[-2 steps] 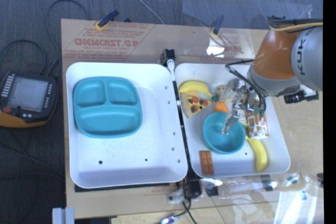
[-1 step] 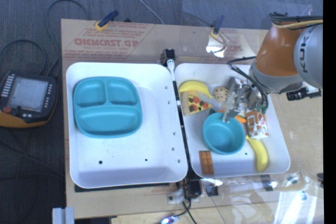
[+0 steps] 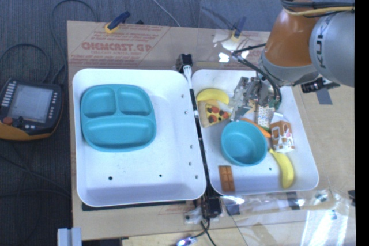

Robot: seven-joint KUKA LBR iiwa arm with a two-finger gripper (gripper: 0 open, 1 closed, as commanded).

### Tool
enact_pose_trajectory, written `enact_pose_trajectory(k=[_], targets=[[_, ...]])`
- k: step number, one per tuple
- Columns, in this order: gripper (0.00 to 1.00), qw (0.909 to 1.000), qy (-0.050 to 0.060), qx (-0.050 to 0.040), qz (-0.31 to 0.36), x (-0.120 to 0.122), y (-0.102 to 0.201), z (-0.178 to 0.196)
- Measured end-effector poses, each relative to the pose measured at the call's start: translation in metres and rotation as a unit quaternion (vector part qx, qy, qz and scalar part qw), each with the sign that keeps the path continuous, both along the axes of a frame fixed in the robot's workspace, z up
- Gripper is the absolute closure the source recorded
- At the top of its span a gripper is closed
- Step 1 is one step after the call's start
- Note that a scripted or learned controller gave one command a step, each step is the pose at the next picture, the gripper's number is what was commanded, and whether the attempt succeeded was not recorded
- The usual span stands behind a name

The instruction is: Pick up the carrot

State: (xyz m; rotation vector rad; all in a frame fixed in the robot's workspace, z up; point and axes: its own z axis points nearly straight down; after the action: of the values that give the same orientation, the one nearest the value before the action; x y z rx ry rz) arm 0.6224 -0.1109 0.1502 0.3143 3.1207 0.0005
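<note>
Carrot (image 3: 256,124) wedged between bowl (image 3: 244,143) (blue) and carton (image 3: 281,136).

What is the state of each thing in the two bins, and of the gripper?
gripper: lowered into the right bin, above the carrot
carrot: lying behind the bowl, partly hidden
blue bowl: upright, nothing visible inside
divided blue plate: flat in the left bin, compartments bare
banana: lying at the right bin's front corner
pizza slice: lying flat near the bins' divide

carrot (image 3: 258,124): mostly hidden behind blue bowl (image 3: 244,143) and gripper (image 3: 249,102) | finger state: unclear | arm (image 3: 314,43): cut off at right edge
</note>
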Motion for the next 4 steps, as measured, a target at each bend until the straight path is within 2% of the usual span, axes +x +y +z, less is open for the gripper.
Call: enact_pose_trajectory(k=[1, 2, 3, 4], targets=[[1.00, 0.9912, -0.007, -0.0027, 0.132, -0.070, 0.003, -0.057], [1.00, 0.9985, -0.001, 0.0004, -0.054, -0.024, 0.042, 0.036], [0.00, 0.9985, 0.004, 0.0001, -0.055, -0.026, 0.041, 0.032], [0.00, 0.9932, -0.006, 0.0011, -0.116, -0.061, 0.011, -0.058]])
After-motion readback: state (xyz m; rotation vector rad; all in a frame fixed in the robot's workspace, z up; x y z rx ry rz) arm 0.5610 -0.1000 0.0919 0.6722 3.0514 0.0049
